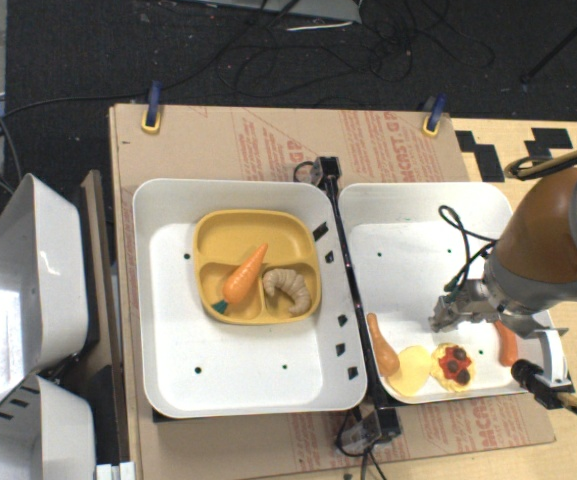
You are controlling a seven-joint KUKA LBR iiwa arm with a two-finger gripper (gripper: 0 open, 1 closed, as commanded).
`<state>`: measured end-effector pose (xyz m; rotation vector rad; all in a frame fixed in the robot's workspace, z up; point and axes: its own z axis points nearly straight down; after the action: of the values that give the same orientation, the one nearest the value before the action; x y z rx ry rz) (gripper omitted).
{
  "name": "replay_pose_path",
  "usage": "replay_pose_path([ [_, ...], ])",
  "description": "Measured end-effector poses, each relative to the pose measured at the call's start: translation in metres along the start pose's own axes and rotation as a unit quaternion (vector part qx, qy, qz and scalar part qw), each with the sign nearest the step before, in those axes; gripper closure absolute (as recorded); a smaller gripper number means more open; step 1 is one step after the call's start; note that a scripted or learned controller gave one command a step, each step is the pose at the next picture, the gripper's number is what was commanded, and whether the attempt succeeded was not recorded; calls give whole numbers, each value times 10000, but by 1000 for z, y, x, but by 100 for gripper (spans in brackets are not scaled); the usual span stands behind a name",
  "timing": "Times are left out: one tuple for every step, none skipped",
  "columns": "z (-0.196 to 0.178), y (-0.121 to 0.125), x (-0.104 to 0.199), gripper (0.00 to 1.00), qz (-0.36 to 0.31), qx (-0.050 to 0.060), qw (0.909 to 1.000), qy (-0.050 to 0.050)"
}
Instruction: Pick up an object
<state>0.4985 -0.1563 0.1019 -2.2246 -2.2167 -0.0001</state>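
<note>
In the right bin, my gripper hangs low over the floor near the front, just above and left of a small yellow piece topped with red and dark berries. A pale yellow blob lies beside that piece. An orange drumstick-shaped item rests against the bin's left wall. A short orange stick lies partly under the wrist. I see nothing held by the gripper.
The left bin holds a yellow divided plate with a toy carrot and a beige shrimp-like piece. A black cable loops from the arm over the right bin. Grey tubs stand at the far left.
</note>
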Motion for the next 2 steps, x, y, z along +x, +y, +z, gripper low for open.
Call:
replay_pose_path([
  [-61, -1, -6, 100, -19, -29, 10000, -14],
  [-114, 0, -7, 100, -34, -35, 10000, -16],
])
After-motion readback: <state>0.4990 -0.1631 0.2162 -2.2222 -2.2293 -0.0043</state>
